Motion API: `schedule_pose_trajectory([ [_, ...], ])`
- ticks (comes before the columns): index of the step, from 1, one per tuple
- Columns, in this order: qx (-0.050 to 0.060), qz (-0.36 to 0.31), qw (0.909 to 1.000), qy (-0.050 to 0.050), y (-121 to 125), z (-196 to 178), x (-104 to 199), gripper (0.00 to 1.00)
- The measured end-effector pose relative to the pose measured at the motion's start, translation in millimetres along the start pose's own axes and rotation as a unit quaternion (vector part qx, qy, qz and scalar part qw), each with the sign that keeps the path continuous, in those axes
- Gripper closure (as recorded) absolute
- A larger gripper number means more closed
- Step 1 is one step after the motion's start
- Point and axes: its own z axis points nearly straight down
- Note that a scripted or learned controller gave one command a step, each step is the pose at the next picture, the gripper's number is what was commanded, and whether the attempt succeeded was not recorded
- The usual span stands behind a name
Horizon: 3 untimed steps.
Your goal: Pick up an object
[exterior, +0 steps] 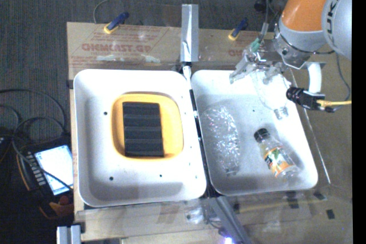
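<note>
My gripper (255,68) hangs over the far edge of the right bin (303,180), below the arm's orange band. In that bin a small clear bottle (275,156) with a black cap and an orange label lies on its side at the near right. A crumpled piece of clear plastic (223,135) lies left of the bottle, near the bin's left wall. A small pale item (280,113) rests by the right wall. The left bin (91,180) holds a yellow block with a black ribbed top (146,126). The gripper is apart from all of these.
A metal post (189,31) stands at the back between the bins. Two blue clamps (115,22) (239,26) pin the cardboard sheet behind them. A black connector with a yellow cable (306,98) juts from the arm over the right bin's rim. A tablet (52,167) lies at the left.
</note>
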Motion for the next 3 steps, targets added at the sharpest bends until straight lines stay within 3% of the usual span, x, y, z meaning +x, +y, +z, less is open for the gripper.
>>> schedule_pose_trajectory([
  [1, 0.0, -0.02, 0.9998, -0.001, -36.3, 91.0, -58.5, 0.0],
  [2, 0.0, -0.002, 1.0, 0.003, -61.8, 144.5, -118.0, 0.0],
  [3, -0.02, -0.039, 0.999, -0.006, -105.5, 161.1, -109.3, 0.0],
])
